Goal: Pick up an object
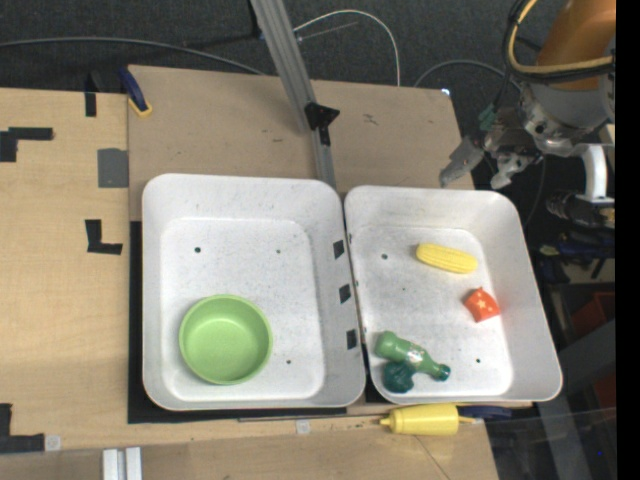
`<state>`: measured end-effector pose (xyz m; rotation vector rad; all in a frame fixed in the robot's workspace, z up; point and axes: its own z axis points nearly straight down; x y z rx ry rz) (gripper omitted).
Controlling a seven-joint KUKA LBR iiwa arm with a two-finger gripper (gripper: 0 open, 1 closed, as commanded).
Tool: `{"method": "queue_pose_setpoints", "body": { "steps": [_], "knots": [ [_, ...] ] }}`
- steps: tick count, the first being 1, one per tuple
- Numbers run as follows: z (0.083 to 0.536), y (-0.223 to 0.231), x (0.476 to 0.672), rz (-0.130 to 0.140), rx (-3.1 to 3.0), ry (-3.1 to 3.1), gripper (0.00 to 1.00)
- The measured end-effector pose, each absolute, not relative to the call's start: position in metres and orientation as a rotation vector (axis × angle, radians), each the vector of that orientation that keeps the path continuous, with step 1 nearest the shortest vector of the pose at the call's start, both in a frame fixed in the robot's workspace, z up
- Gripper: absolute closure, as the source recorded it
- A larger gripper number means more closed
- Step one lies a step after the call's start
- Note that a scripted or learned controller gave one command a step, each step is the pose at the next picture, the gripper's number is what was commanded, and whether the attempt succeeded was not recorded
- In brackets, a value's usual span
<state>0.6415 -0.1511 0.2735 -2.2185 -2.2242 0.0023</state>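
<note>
The right bin (520, 258) holds a yellow corn cob (447, 258), a small orange-red block (481, 304) and a green toy bottle (410, 353) lying on its side beside a dark teal piece (398, 376). A light green bowl (226, 338) sits in the near part of the left bin (240, 198). My gripper (478, 166) hangs beyond the far right corner of the right bin, above the bench. Its fingers stand apart with nothing between them.
A yellow bottle-shaped toy (425, 420) lies on the bench just outside the near rim of the right bin. A slanted metal pole (290, 58) rises from the far side between the bins. Cables trail over the dark floor behind.
</note>
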Motion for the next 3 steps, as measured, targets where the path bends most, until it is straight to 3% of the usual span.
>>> {"method": "queue_pose_setpoints", "body": {
  "steps": [1,3],
  "knots": [
    [0.273,-0.151,0.641,0.003,-2.219,-2.224,0.0],
    [0.155,-0.148,0.629,0.01,-2.216,-2.219,0.0]
  ]
}}
